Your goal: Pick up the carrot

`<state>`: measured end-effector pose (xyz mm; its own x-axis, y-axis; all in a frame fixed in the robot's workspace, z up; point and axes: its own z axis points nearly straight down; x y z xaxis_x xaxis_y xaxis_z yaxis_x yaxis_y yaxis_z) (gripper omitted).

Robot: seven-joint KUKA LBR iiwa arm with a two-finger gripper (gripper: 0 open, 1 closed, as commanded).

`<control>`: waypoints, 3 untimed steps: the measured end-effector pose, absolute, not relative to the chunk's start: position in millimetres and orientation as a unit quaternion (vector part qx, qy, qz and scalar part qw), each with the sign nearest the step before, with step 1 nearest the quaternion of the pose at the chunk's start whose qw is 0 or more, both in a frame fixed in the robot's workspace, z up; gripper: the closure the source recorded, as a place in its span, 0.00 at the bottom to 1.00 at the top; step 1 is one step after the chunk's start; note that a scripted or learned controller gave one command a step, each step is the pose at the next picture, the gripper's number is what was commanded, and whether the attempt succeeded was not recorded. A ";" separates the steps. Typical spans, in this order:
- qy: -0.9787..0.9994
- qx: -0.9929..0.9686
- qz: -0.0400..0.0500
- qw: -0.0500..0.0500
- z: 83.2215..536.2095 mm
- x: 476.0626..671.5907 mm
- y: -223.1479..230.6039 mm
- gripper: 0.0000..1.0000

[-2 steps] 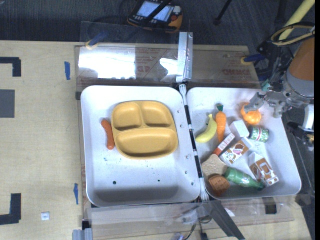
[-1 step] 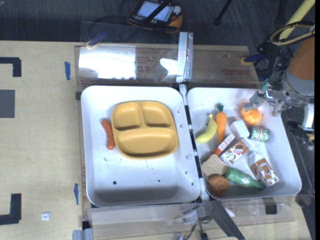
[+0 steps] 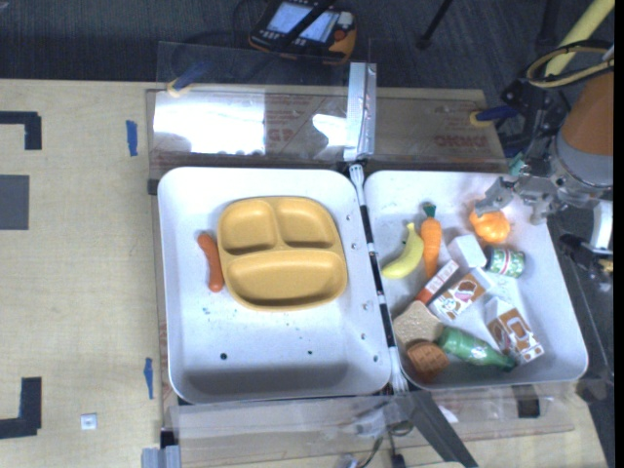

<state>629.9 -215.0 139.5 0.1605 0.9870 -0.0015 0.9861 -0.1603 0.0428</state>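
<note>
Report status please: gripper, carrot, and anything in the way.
Gripper at right bin's far right corner, above the orange. Carrot lies free in right bin. Banana touches its left side, cartons crowd its lower end.

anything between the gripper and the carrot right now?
In the camera view, the orange fruit sits between the gripper and the carrot in the right bin; otherwise bare bin floor.

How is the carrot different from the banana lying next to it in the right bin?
The carrot is orange, fairly straight, with a green top; the banana is yellow and curved. The carrot lies on the banana's right, nearer the milk cartons. Both rest in the right bin, away from the claw.
</note>
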 end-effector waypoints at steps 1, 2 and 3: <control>0.698 0.715 0.013 0.023 137.7 650.2 -214.9 0.00; 0.673 0.739 0.015 0.020 137.6 650.6 -212.3 0.00; 0.748 0.663 0.000 0.001 232.9 656.0 -169.1 0.00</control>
